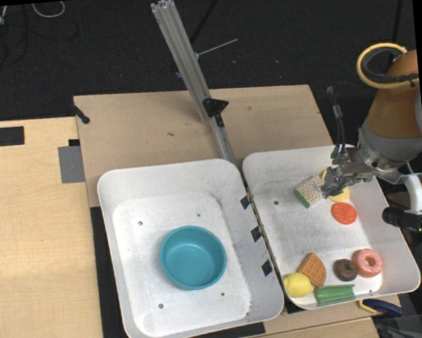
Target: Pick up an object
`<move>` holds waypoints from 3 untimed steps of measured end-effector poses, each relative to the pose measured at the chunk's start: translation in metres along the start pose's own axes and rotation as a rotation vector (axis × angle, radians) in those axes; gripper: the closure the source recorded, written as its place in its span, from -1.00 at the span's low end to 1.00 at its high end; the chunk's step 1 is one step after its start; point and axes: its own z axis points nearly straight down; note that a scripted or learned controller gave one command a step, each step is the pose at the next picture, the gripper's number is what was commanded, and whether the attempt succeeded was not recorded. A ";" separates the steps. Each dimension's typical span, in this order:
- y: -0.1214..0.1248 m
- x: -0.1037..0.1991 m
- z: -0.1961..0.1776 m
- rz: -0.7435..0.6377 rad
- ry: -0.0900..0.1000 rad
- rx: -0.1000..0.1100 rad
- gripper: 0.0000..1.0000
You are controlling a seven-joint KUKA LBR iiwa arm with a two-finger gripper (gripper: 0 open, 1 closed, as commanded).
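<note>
Nearest us, a green stick lies along the right bin's front wall. We see the gripper down beside a sponge; whether it grips, we cannot tell.

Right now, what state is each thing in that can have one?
gripper: low over the right bin's far side, at the sponge
sponge: lying tilted in the right bin
teal bowl: upright in the left bin
pink doughnut: lying flat
green stick: lying on its side
</note>
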 end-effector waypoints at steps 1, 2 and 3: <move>0.000 0.000 -0.025 -0.001 0.000 0.001 1.00; -0.004 0.056 -0.036 -0.002 0.001 0.003 1.00; 0.005 0.105 -0.044 -0.005 0.001 0.003 1.00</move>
